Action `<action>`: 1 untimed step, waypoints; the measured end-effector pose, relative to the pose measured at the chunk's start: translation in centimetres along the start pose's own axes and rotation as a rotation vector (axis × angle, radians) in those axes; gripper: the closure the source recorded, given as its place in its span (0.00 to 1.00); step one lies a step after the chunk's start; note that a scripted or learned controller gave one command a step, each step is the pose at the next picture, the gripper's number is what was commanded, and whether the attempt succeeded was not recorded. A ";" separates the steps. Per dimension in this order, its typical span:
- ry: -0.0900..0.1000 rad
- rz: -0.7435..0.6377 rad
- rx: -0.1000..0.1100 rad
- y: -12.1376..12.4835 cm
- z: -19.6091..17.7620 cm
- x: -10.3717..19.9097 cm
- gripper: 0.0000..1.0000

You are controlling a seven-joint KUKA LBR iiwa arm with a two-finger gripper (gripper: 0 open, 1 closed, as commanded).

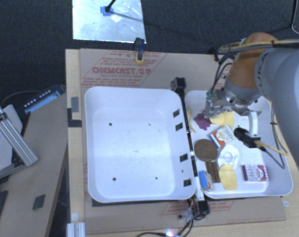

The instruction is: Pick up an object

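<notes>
Pale wooden desk [74,157], set on dark carpet [30,33]. Over the desk top, a brown cardboard sheet [119,68] with red lettering, pinned at its far edge by a yellow and blue clamp [139,51]. On the cardboard, two shallow white bins side by side: left bin [134,147] and right bin [275,154], joined along a dark strip with black clips.

Beyond the desk, a shiny silver sheet [107,14] flat on the carpet. At the left, a lower side table with an aluminium rail [11,137] and a blue and black device [43,98].

Grey arm with orange band, reaching in from the right, gripper [211,107] low over the far left corner of the right bin; impossible to tell how wide it stands.

Objects to pick, all in the right bin: purple object [201,121] just beside the gripper, yellow piece [223,117] next to it, brown disc [205,150] nearer the middle, red and white box [254,172] toward the near side.
</notes>
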State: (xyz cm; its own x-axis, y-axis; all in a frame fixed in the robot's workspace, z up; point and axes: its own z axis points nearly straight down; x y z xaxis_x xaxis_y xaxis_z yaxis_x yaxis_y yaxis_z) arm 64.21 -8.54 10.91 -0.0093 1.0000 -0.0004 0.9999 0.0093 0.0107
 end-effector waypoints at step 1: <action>0.000 -0.001 0.001 0.0 0.0 0.0 0.00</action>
State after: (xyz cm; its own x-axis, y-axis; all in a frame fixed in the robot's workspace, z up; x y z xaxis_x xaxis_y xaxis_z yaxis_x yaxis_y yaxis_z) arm 64.18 -8.54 10.86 -0.0099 1.0000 -0.0007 0.9999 0.0099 0.0096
